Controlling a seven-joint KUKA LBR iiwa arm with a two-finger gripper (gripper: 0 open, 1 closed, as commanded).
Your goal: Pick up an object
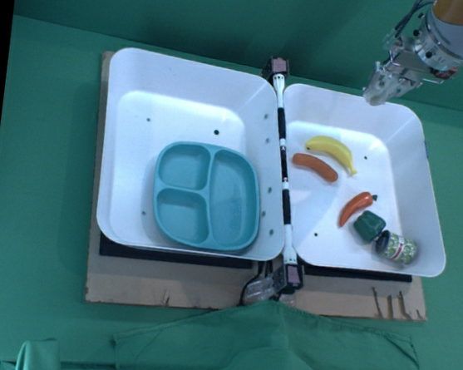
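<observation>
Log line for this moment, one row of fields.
hand: above right bin's far rim, nothing held | right white bin: yellow banana, red sausage | left white bin: teal divided plate

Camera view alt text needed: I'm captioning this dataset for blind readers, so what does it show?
A robot gripper hangs above the far edge of the right white bin, which holds a banana, a sausage, a chili pepper, a green pepper and a small jar. The left bin holds a teal divided plate.
</observation>
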